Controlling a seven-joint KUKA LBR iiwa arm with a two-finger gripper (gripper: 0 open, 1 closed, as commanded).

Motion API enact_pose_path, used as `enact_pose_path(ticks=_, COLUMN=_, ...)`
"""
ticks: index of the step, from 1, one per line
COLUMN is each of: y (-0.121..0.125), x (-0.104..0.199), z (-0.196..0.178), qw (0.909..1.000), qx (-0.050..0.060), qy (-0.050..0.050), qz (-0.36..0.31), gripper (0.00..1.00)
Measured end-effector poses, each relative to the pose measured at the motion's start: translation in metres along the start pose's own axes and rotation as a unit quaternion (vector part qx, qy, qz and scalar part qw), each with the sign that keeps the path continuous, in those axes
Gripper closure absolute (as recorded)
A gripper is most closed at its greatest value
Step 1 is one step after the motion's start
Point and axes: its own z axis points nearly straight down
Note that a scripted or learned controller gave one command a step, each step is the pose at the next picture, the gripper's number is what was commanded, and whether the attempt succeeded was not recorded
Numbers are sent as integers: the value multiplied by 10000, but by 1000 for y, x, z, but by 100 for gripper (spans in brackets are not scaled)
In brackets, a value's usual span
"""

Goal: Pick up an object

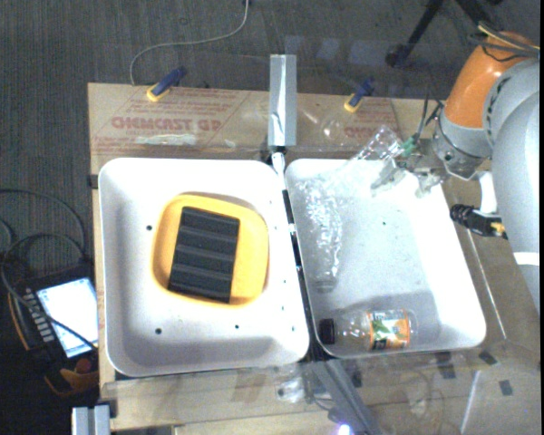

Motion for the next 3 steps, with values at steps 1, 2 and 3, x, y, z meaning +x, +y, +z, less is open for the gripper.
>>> enact_pose_path(ticks=1, y=-47, x=5, z=-118, qw=9986, qx=2, qy=13, qz=529, gripper=0)
enact_pose_path(ticks=2, y=-63, x=6, z=-39, qw=9975, qx=6, qy=19, qz=-713, gripper=0)
enact_pose_path(ticks=3, y=-140, x=-14, z=-76, qw=9994, qx=4, qy=30, qz=-331, gripper=0)
